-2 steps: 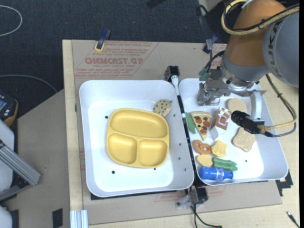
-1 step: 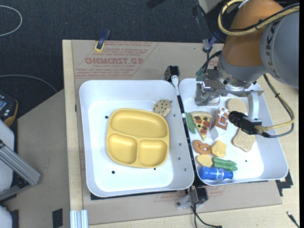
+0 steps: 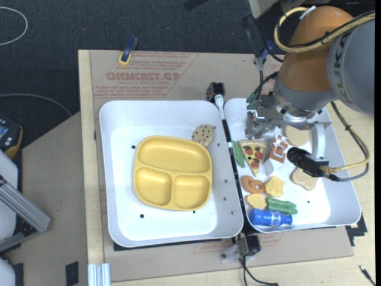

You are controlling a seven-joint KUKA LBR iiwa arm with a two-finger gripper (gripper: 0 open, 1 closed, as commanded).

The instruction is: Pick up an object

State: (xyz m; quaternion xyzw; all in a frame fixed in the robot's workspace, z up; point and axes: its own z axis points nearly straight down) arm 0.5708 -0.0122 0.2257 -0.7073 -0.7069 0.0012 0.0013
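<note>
We judge ourselves mid-approach: our gripper (image 3: 257, 126) hangs low over the right bin (image 3: 348, 198), its fingers' state impossible to tell, just above the pizza slice (image 3: 254, 154), so next we must settle squarely onto one toy.

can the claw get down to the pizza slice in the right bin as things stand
Probably yes. The claw hangs just above the pizza slice, which lies face up with nothing on top. The green piece and the donut crowd its edges, so a clean grip is uncertain.
</note>
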